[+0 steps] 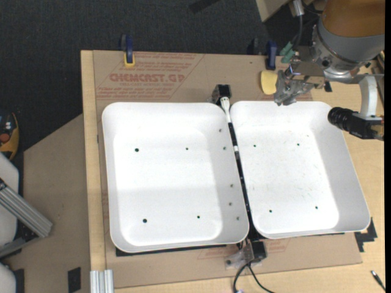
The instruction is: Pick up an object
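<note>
Desk (153,72) surface carries two white bins side by side, the left bin (116,163) and the right bin (342,163). Arm (351,17), grey with an orange band, reaches in from the upper right. Its end effector (288,93) hangs over the far rim of the right bin; whether it is apart or together cannot be told. A small yellow object (268,82) lies on the desk just beside the end effector, outside the bins.
</note>
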Motion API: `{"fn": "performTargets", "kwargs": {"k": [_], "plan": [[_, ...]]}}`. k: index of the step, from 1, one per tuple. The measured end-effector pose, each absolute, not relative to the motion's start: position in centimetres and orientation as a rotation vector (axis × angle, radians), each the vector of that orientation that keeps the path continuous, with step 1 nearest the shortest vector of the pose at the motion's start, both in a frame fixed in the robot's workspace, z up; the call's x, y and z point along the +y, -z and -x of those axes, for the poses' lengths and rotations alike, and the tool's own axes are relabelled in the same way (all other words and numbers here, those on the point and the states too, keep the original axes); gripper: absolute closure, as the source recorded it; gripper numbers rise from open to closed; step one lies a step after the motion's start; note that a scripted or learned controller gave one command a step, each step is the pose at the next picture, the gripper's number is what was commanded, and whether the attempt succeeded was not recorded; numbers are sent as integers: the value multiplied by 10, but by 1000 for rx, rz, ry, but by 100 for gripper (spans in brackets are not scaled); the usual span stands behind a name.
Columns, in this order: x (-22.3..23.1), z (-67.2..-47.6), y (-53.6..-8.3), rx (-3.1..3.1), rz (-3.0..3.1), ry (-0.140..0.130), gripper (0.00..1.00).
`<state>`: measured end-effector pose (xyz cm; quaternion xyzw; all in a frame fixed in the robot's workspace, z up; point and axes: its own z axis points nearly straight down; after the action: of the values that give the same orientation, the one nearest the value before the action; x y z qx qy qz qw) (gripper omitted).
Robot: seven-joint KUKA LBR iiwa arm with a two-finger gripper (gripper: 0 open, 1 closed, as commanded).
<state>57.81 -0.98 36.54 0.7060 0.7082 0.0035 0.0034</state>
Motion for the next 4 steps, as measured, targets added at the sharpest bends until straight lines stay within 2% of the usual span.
{"fn": "performTargets", "kwargs": {"k": [1, 2, 3, 4], "plan": [[-16, -542, -351, 2222, -2226, 4, 100], [-9, -578, -257, 2226, -2225, 9, 100], [-68, -609, -377, 2206, -2216, -13, 100], [-36, -646, -284, 2229, -2223, 7, 100]]}}
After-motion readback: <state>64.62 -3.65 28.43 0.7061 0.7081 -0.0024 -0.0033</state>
